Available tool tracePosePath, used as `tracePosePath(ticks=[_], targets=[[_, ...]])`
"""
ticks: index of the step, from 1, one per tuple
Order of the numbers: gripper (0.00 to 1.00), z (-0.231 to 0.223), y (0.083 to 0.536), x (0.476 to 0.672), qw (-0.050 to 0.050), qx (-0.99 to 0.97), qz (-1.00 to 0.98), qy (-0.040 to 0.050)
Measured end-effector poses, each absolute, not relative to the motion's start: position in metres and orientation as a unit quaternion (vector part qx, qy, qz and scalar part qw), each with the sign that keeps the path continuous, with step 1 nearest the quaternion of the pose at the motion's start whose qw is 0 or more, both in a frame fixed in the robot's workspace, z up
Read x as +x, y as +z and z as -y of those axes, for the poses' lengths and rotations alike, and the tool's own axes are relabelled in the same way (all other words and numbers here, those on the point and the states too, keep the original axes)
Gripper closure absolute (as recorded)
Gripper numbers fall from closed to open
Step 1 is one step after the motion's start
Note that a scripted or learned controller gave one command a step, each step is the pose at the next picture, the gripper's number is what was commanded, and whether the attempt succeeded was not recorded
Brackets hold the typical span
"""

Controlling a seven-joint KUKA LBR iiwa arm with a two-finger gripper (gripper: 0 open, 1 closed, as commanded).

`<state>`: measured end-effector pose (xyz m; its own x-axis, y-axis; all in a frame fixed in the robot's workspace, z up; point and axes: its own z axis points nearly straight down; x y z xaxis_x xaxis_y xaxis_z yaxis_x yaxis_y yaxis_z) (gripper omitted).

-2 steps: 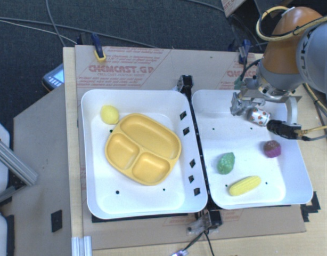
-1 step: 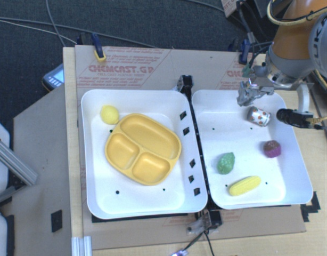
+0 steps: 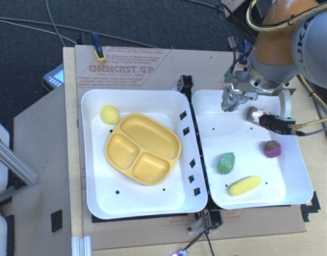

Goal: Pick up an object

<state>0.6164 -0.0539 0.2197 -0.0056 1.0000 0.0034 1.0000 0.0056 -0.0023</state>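
In the right bin [image 3: 214, 129] lie three small items: a green lumpy piece [image 3: 226, 162] near the middle, a purple one [image 3: 272, 149] to the right, and a yellow corn cob [image 3: 244, 185] near the front edge. My gripper [image 3: 230, 102] hangs over that bin's back left part, well behind the green piece and apart from all three. Nothing shows in it. The grey arm with its orange band [image 3: 278, 28] reaches in from the upper right.
The left bin [image 3: 97, 188] holds a yellow divided plate [image 3: 143, 148] and a small yellow ball [image 3: 109, 114] at its back left. A black divider with clips [image 3: 193, 143] runs between the bins. Cables and a black fitting [image 3: 275, 122] hang by the arm.
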Motion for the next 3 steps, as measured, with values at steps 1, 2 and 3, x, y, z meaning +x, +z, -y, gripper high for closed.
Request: tracePosePath(ticks=[1,2,3], targets=[[1.00,0.012,0.212,0.586,0.003,-0.706,0.709,0.0006],[1.00,-0.030,0.225,0.563,0.002,-0.705,0.709,-0.0001],[1.00,-0.077,0.216,0.537,0.003,-0.705,0.709,0.0008]])
